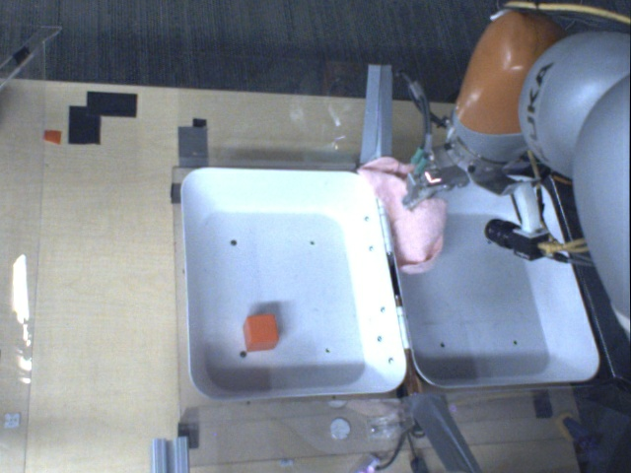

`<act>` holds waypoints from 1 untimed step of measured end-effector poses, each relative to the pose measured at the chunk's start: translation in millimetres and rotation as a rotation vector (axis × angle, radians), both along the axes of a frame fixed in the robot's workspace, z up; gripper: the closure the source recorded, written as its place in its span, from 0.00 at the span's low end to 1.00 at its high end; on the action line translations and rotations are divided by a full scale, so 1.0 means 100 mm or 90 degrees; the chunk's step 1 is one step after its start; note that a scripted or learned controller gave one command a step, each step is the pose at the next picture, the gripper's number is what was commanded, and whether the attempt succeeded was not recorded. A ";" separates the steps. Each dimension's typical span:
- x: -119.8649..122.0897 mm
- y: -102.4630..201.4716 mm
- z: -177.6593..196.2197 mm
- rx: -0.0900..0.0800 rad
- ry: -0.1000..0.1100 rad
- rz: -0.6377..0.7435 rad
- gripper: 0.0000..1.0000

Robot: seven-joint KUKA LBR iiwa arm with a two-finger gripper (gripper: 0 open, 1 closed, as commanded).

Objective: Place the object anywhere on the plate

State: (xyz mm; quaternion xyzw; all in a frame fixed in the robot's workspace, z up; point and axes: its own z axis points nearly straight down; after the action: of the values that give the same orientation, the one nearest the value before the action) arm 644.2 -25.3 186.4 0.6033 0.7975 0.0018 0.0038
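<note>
From my seat I see the jaws [431, 180] hanging over the far left corner of the right bin [513, 348], pressed into the top of a pink cloth-like object [416, 233] that drapes from the divider between the bins down onto the right bin's floor. The metal tips sit against the pink material, but I cannot tell whether they are clenched on it or merely resting there, so I won't claim a hold. An orange block [261, 332] lies alone in the left bin [286, 190], near its front left. I can make out no plate on the surface or in either bin, so I judge the placing not yet done: at best a pickup of the pink thing is under way, with the carry and release left.
</note>
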 end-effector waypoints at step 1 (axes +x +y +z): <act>0.02 0.01 0.40 0.001 -0.001 0.005 1.00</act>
State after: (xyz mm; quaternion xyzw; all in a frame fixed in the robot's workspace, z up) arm 646.4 -23.8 226.4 0.6000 0.8000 0.0026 0.0039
